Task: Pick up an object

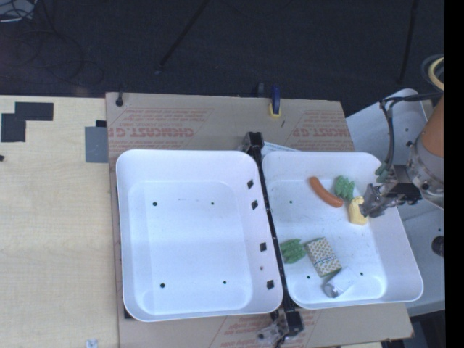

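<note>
The right bin (395,263) holds an orange sausage-shaped piece (325,191), a green leafy piece (344,188), a small yellow block (357,212), another green piece (293,251), a patterned tan box (322,257) and a grey-white object (337,286). My gripper (371,204) reaches in from the right over the bin's right side. Its dark tip sits right against the yellow block. Whether the block is between the fingers cannot be made out.
The left bin (134,230) lies beside the right one, with a black clip strip (261,216) along the seam between them. Both rest on a brown board (188,125). A blue-and-yellow clamp (275,104) sits at the board's far edge.
</note>
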Tool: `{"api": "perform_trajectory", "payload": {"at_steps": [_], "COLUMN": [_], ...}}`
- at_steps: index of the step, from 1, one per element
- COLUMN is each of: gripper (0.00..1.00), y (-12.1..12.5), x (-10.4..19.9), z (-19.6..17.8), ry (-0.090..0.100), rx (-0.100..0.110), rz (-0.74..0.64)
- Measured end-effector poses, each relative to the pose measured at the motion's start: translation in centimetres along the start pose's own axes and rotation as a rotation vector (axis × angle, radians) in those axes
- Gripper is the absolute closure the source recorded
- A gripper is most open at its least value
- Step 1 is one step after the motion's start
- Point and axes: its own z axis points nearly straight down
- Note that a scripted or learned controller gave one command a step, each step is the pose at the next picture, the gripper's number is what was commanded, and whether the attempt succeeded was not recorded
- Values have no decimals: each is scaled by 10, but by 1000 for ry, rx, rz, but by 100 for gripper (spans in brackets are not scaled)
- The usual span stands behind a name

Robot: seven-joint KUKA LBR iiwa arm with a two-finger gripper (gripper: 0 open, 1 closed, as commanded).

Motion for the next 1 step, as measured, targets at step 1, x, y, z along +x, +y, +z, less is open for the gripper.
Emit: {"api": "perform_trajectory", "payload": {"at_steps": [1], "gripper": [100], "y": [-19], "x": [98], "z": [9], "ry": [3], "rx": [-1], "rz": [-13]}}
